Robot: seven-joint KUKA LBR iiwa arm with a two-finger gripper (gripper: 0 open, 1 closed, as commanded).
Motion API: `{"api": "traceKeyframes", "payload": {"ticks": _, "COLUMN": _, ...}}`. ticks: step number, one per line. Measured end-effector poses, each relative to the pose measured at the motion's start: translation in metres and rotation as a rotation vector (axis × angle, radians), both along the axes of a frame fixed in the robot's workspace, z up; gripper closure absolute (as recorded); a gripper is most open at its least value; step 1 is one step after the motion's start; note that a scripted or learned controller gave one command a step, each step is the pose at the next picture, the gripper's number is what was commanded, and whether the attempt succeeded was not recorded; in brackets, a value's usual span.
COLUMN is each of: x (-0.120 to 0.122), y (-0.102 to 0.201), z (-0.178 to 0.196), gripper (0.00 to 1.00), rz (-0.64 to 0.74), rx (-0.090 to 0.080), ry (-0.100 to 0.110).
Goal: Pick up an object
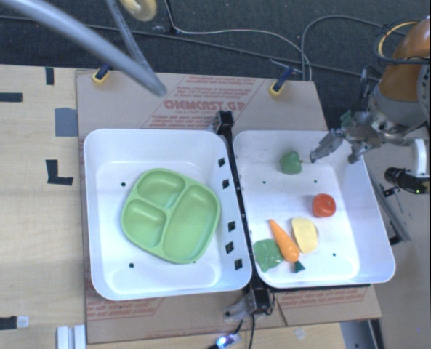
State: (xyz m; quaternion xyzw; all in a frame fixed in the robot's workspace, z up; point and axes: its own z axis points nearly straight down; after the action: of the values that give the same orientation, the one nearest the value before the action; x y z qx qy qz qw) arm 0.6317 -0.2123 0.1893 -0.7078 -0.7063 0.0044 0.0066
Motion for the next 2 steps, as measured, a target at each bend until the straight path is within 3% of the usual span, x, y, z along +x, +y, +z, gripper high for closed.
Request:
{"api": "traceKeyframes", "payload": {"ticks": 1, "x": 0.003, "y": 0.000, "z": 0.009, "gripper": 0.00, "rz": 0.004, "rx": -0.003, "ry": -0.014}}
{"api": "traceKeyframes", "payload": {"ticks": 2, "x": -0.001, "y": -0.001, "z": -0.055, "gripper": 0.00, "rz": 0.003, "rx": -0.003, "ry": -0.009}}
